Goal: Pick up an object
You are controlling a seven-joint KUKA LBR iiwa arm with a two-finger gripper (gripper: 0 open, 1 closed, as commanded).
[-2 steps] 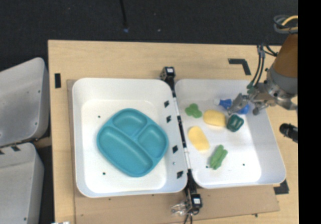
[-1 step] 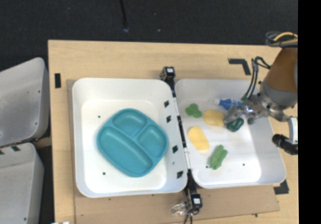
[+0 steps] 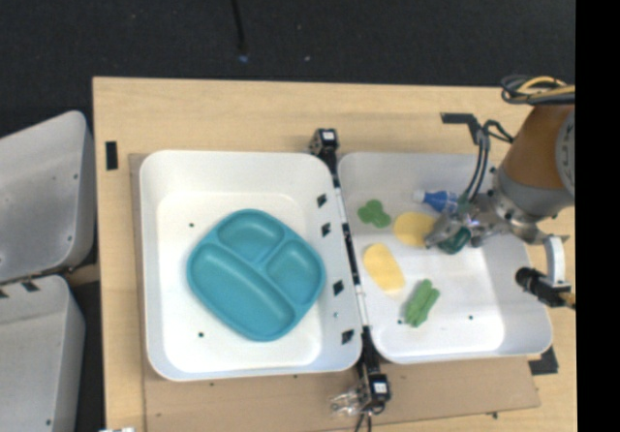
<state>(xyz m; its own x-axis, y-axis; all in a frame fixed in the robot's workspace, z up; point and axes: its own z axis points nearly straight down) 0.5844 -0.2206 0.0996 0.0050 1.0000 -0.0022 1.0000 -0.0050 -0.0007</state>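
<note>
The bench (image 3: 242, 115) was pale, matt wood, and two shallow white bins with rounded corners and a smooth plastic sheen sat on it side by side, joined along a seam set with small black clips. The left bin (image 3: 174, 324) held a teal tray (image 3: 255, 272), a glossy rounded square moulded into three compartments and turned at an angle to the bin's walls.

The right bin (image 3: 504, 324) held the small things. A dark green lump (image 3: 374, 215) lay near the seam, with a soft-edged yellow piece (image 3: 384, 266) below it and a knobbly green piece (image 3: 420, 303) lower still, toward the bin's middle. A paler yellow blob (image 3: 412, 227) lay higher up, and a small blue and white item (image 3: 437, 199) sat above it near the far wall.

The arm's grey and orange wrist (image 3: 536, 164) came in from the right, and the gripper (image 3: 453, 235) hung low over the bin, its dark tip just beside the right edge of the paler yellow blob and just below the blue and white item. Whether it touched either I cannot tell, nor how far it was open; the tip was a blur of grey and dark green. The other three pieces lay apart from it, to its left and below.
</note>
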